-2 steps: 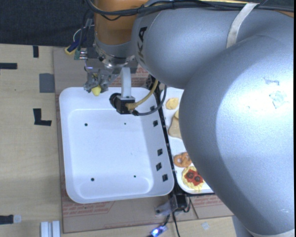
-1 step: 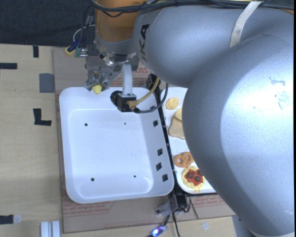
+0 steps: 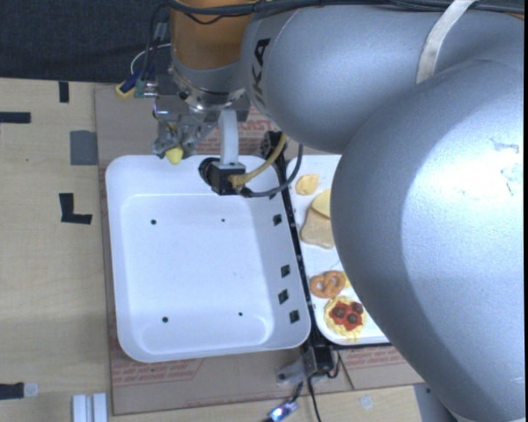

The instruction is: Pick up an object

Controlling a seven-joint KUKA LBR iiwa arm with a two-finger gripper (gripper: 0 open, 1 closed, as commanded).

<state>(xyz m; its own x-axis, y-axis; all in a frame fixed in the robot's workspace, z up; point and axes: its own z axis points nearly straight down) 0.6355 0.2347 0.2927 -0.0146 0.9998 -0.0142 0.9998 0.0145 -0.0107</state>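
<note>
My gripper (image 3: 174, 150) hangs over the far left corner of the left white bin (image 3: 123, 262), pointing down from the orange-banded wrist (image 3: 211, 25). A small yellow object (image 3: 173, 155) sits pinched between the fingertips, just above the bin's far rim. In the right bin (image 3: 370, 337), mostly hidden under the grey arm, lie a yellow piece (image 3: 307, 184), a pale beige piece (image 3: 319, 222), a brown pretzel (image 3: 327, 282) and a small pizza-like piece with red dots (image 3: 345, 316).
A black fitting with a cable (image 3: 222, 176) hangs beside the gripper over the left bin's far edge. The big grey arm (image 3: 422, 148) covers most of the right bin. Brown cardboard (image 3: 106, 121) lies under the bins.
</note>
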